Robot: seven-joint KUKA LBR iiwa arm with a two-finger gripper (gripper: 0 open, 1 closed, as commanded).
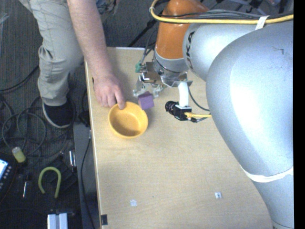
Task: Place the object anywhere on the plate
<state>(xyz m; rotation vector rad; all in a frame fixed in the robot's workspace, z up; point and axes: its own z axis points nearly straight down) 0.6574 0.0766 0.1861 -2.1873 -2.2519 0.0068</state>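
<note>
1. The grey arm (248, 94) fills the right side, bending in from the right; its orange band (174, 20) sits above the wrist, yellow cables (209, 17) running along it.
2. The gripper (144, 93) points down over the tabletop (167, 175), clamped on a purple block (146, 101) seen between its fingers.
3. The block hangs just above the upper right rim of a yellow bowl-like plate (127, 120).
4. A person's hand (108, 92) touches the plate's upper left rim, close beside the gripper.
5. Cables and a green U-shaped thing (49, 178) lie on the floor (28, 128) at left.
</note>
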